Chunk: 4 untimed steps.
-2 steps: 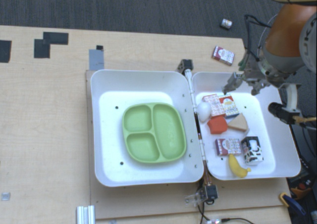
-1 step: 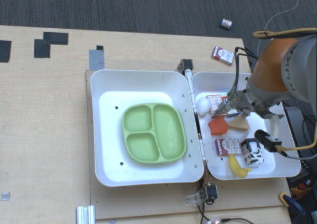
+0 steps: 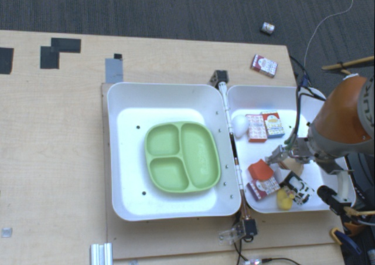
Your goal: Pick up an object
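The gripper [image 3: 280,157] hovered above the red rectangular packet [image 3: 260,171] in the right white bin [image 3: 258,95]; jaw state apparently indeterminable. Descent remained.

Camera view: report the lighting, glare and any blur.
Camera view: even overhead light; the left bin floor glares white around the green divided plate; soft shadows beside the items in the right bin; the gripper and small items near it look blurred.

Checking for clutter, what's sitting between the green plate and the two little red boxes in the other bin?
In the camera view, between the green plate and the red boxes lie the bins' rims and a white ball.
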Available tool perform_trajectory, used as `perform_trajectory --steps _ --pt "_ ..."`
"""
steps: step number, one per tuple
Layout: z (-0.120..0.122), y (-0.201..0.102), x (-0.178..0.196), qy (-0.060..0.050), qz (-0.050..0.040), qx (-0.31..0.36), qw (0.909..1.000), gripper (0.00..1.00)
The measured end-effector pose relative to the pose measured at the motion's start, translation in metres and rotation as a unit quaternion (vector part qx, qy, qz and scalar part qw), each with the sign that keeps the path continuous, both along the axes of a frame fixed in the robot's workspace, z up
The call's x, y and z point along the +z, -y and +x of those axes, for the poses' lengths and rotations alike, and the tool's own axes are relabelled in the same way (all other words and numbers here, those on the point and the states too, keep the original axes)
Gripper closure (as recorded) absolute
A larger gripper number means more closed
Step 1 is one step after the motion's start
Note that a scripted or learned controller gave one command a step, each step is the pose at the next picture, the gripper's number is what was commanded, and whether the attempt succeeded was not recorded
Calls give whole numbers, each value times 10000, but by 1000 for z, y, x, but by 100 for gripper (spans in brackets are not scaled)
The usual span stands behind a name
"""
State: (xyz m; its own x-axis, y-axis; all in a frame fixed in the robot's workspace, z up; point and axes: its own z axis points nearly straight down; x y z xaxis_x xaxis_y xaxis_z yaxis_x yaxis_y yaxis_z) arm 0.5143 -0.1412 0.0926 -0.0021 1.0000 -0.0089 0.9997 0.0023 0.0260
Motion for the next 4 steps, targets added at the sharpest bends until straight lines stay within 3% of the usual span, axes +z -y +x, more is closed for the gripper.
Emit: perform_trajectory --steps 1,2,3,4 --pt "-17 -30 1 64 -35 -12 10000 0" --pt "-15 -31 12 87 -33 -8 10000 100" --pt "16 -97 93 -110 50 15 9999 100" --pt "16 -97 92 -116 47 10 9999 0"
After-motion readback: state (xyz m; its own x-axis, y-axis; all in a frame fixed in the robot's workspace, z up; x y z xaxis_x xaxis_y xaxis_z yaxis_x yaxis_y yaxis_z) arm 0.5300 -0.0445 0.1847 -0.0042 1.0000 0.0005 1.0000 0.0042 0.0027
